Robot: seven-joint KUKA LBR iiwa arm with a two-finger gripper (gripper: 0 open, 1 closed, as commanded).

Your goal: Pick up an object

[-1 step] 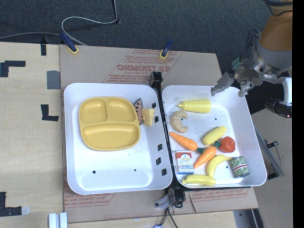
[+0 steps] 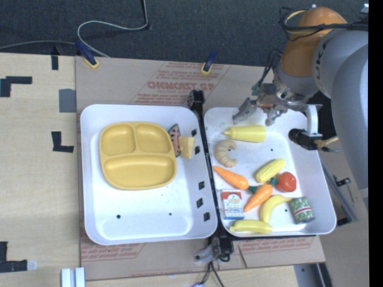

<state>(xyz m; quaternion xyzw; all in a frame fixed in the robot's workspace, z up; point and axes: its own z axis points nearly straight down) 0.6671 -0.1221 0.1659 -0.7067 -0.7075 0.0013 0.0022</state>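
My gripper [image 2: 258, 113] hovers over the back of the right bin [image 2: 323, 184], open, with nothing between its fingers. Just below it a yellow squeeze bottle [image 2: 246, 134] lies on its side. A croissant [image 2: 226, 153] sits in front of the bottle. Further forward lie two carrots [image 2: 230, 177] [image 2: 257, 197], a corn cob [image 2: 270, 170], a red tomato [image 2: 286, 182], a banana [image 2: 272, 207], a second yellow piece [image 2: 251, 226], a green can [image 2: 301, 210] and a small red and white box [image 2: 232, 204].
The left bin [image 2: 143, 220] holds a yellow divided plate [image 2: 137, 154], with a watermelon slice [image 2: 174, 139] and a cheese wedge [image 2: 187, 148] at its right. A black divider clamp [image 2: 196, 100] stands between the bins. The arm's grey body [image 2: 350, 100] overhangs the right bin's far right side.
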